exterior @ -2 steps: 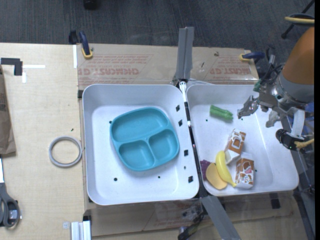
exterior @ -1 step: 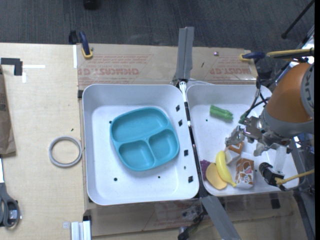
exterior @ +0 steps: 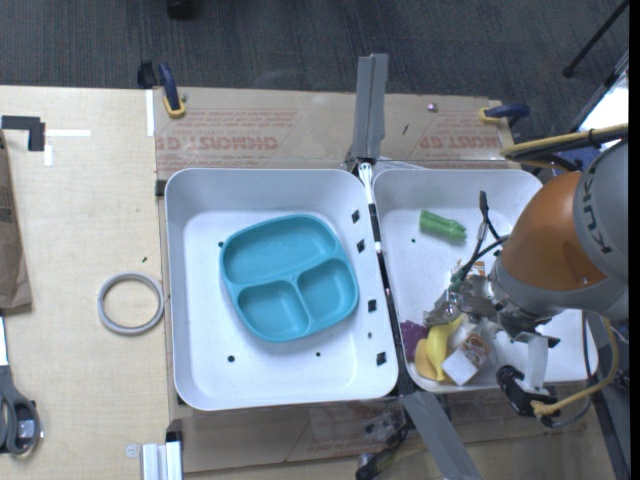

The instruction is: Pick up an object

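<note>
Bench surface (exterior: pixel 80 198) of pale wood fills the left part of the camera view, and a sheet of brown cardboard (exterior: pixel 260 128) with red printed letters lies under the two bins. The left bin (exterior: pixel 190 298) is a shallow white tray, and a turquoise divided plate (exterior: pixel 288 276) with three compartments lies in its middle, a little tilted. The right bin (exterior: pixel 400 238) stands just beside it, and a grey bar (exterior: pixel 370 103) runs above the place where the two bins meet. The arm (exterior: pixel 560 238) comes in from the right; its orange band hangs over the right part of the right bin and hides some of the floor there. The gripper (exterior: pixel 465 303) is low in this bin, among a small heap of things, with thin cables around it. How its fingers stand cannot be told, because the wrist and the cables cover them. A green cylinder-like object (exterior: pixel 441 225) lies apart from the heap, in the upper part of the right bin. A yellow object (exterior: pixel 434 350), maybe a toy banana, lies near the front wall, touching a small white piece (exterior: pixel 459 368). A purple thing (exterior: pixel 412 329) is just left of the yellow one. On the bench, a grey ring (exterior: pixel 131 302) lies left of the left bin, and scissors (exterior: pixel 18 418) are at the lower left corner.
</note>
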You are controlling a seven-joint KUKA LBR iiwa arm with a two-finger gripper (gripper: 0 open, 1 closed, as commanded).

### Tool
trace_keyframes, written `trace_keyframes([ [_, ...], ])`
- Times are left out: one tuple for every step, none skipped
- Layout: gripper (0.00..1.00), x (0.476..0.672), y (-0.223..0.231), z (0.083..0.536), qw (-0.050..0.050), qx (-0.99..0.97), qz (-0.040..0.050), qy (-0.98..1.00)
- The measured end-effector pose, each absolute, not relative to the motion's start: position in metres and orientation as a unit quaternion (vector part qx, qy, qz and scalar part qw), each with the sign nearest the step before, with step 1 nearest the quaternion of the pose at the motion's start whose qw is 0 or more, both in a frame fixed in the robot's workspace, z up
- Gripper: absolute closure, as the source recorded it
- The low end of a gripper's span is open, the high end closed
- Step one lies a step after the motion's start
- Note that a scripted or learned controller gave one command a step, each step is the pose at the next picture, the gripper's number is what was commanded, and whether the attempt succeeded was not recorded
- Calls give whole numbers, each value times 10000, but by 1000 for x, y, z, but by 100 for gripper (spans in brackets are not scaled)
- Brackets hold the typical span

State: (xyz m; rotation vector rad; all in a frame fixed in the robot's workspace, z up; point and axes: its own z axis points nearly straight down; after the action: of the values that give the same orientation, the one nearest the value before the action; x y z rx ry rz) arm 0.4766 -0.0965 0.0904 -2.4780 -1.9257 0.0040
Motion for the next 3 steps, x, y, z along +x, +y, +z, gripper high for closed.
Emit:
trace_keyframes([
  [100,480,-98,101,-13,-7910,-14,-6118],
  [100,521,-48,190,2,-8907,23,-4547],
  [100,593,-30,216,0,-9180,30,-3966],
])
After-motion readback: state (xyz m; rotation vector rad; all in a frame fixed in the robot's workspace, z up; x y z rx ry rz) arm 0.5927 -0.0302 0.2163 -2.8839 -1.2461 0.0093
